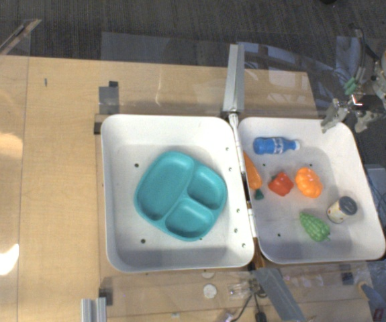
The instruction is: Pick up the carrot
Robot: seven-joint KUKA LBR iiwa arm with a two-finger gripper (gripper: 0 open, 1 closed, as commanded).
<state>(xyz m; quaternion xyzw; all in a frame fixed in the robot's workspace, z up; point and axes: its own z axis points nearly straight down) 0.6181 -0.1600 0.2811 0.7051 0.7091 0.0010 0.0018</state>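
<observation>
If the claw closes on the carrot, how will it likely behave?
The carrot looks like a smooth moulded toy, so probably stiff and light, perhaps slippery. It tapers, so it may squirt out of a pinch. It lies against the right bin's left wall, leaving little room for a finger.

Carrot [251, 173] tight against bin wall [241, 180]; red pepper [280, 184] just beside. Bottle [275, 145] between fingers [346, 110] and carrot. Open room above.
</observation>
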